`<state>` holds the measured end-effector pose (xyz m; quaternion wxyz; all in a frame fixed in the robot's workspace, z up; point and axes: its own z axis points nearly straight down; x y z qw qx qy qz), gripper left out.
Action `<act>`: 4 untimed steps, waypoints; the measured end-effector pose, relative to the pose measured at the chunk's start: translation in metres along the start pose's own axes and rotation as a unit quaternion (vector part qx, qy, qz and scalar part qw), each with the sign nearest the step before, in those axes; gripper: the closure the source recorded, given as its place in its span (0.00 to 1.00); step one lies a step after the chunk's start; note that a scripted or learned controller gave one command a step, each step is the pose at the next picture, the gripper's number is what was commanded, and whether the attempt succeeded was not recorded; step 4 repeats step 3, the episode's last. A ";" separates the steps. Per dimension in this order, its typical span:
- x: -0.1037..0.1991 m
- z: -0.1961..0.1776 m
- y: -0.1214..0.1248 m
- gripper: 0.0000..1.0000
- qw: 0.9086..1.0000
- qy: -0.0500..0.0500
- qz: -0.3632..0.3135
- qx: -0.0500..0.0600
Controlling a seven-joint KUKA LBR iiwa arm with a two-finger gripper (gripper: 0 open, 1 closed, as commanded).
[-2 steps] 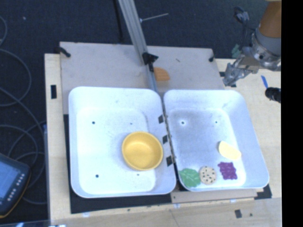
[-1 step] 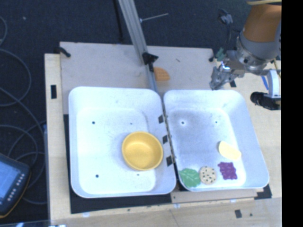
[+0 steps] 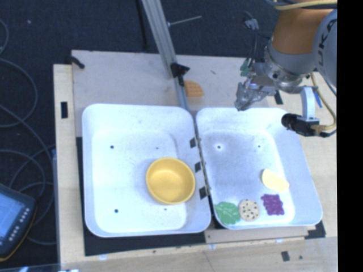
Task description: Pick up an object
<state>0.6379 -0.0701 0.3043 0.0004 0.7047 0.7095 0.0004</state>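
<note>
My gripper (image 3: 245, 102) hangs over the far rim of the right bin (image 3: 238, 152), high above its floor. Nothing shows between its fingers. In the right bin's near right part lie a pale yellow piece (image 3: 274, 180), a purple cluster (image 3: 273, 204), a round speckled cookie (image 3: 248, 209) and a green leafy piece (image 3: 227, 212). All of these sit well toward the front, apart from the gripper. A yellow bowl (image 3: 170, 180) stands upright in the left bin (image 3: 113, 163), near its right wall.
A slanted metal post (image 3: 161, 35) rises behind the bins. A small orange object (image 3: 193, 89) lies on the bench behind the bins. A tablet-like device (image 3: 11, 220) sits at the far left, off the bench.
</note>
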 end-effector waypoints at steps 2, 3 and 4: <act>0.100 0.038 -0.022 1.00 1.000 0.000 0.000 0.001; 0.149 0.035 -0.025 1.00 1.000 0.001 0.000 0.000; 0.149 0.035 -0.025 1.00 1.000 0.001 0.000 0.000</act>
